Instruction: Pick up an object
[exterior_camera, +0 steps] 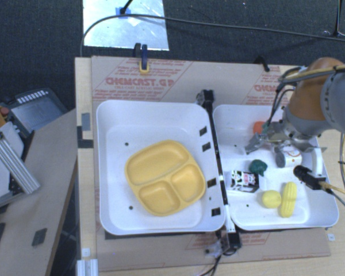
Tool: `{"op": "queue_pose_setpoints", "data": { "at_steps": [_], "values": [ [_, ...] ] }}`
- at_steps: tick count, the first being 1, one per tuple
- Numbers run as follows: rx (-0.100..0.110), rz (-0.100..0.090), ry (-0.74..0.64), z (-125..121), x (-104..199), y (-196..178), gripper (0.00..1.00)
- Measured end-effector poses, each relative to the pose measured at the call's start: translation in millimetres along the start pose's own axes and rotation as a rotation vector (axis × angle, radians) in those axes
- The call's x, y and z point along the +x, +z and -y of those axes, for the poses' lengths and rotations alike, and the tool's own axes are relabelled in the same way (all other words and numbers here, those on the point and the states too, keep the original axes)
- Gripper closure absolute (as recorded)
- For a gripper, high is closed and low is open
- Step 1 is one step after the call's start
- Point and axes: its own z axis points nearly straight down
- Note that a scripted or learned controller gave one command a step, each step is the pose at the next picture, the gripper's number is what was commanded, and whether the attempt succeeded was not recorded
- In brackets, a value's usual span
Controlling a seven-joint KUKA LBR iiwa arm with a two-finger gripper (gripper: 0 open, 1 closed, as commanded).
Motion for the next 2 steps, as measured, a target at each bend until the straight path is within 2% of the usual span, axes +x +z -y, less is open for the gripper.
{"op": "queue_pose_setpoints", "data": {
  "at_steps": [1, 2],
  "values": [
    [-0.005, 0.001, 0.0, -1, -1, -14, 1.0],
    [-0.008, 0.002, 0.002, 0, -9, -75, 1.0]
  ]
}}
